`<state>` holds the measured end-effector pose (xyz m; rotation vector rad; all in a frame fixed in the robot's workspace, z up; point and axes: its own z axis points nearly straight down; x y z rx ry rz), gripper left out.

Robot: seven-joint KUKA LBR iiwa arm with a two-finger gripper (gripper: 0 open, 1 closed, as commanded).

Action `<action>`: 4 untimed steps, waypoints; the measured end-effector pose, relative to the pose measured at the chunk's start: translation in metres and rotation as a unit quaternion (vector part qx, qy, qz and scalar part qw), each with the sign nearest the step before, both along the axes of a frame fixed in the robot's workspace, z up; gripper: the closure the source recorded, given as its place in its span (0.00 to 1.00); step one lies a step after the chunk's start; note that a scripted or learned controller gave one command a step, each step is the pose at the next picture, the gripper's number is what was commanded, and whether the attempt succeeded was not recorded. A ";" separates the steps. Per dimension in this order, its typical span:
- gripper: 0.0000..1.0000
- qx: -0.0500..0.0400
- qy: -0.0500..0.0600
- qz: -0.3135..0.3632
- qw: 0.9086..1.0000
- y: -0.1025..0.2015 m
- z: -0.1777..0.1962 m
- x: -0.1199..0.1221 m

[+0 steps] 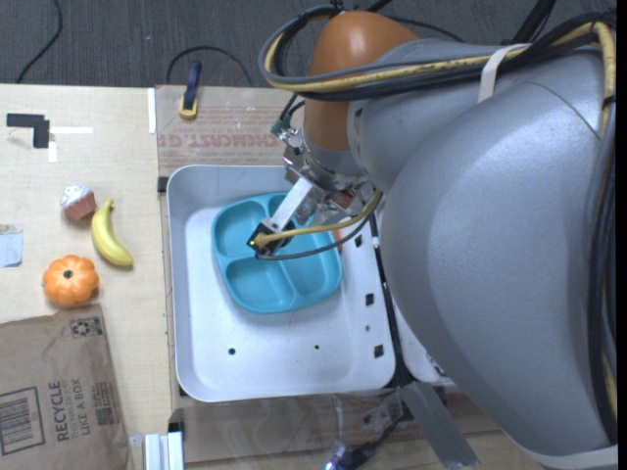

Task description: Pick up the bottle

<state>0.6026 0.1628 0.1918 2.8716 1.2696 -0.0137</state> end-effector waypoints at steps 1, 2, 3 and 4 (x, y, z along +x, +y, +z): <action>1.00 0.001 -0.004 -0.255 0.967 -0.052 -0.070 -0.036; 1.00 -0.002 -0.002 -0.313 0.950 -0.015 -0.005 -0.062; 1.00 -0.002 -0.002 -0.292 0.957 0.051 -0.042 -0.043; 1.00 -0.002 0.000 -0.105 0.995 0.021 0.036 -0.086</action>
